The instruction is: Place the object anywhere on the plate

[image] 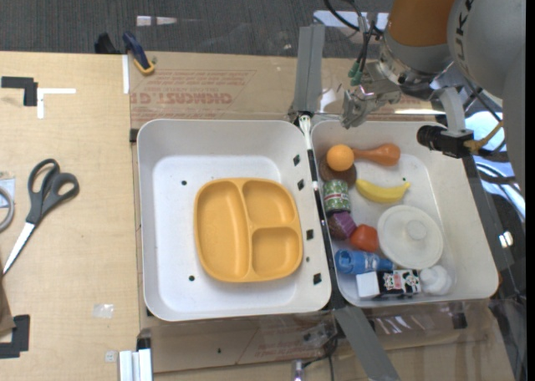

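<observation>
On the bench's left lie black-handled scissors (38,195), and right of them the left bin (159,229) holds a yellow divided plate (248,229) with nothing on it. Further right, the right bin (468,229) holds an orange ball (339,158), a banana (383,191), a white lid (410,235) and a blue bottle (358,262) (among other small items). Over its far left corner hangs the gripper (358,110); whether it is released or clenched I cannot tell.
</observation>
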Controlling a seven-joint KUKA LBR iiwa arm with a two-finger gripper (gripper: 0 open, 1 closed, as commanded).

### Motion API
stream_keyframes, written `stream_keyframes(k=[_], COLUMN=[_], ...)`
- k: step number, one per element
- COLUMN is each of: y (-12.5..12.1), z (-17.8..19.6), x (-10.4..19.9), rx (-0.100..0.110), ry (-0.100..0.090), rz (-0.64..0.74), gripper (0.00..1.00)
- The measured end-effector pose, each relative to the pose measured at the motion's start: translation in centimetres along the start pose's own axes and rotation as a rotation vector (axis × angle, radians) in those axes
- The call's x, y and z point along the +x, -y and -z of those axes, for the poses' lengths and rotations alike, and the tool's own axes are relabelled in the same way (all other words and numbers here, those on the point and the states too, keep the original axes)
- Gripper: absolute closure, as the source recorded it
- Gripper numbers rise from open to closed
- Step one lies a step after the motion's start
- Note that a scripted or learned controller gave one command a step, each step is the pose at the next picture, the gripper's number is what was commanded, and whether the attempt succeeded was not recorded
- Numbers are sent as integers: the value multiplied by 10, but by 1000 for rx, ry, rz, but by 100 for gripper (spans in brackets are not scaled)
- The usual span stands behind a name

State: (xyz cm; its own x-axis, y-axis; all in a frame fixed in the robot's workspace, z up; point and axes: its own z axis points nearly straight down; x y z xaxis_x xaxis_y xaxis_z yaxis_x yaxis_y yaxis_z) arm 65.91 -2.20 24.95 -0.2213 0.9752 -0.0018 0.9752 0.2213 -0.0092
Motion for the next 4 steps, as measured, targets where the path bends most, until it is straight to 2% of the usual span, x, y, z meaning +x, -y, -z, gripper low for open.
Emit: stream_keyframes(k=[1,2,3,4], y=[15,67,85,96], z=[-63,-48,-3,-17], x=[14,90,160,210], rx=[3,3,1,2], ry=[-1,-1,1,2], rz=[-534,-733,-596,-493], gripper=[100,100,100,100])
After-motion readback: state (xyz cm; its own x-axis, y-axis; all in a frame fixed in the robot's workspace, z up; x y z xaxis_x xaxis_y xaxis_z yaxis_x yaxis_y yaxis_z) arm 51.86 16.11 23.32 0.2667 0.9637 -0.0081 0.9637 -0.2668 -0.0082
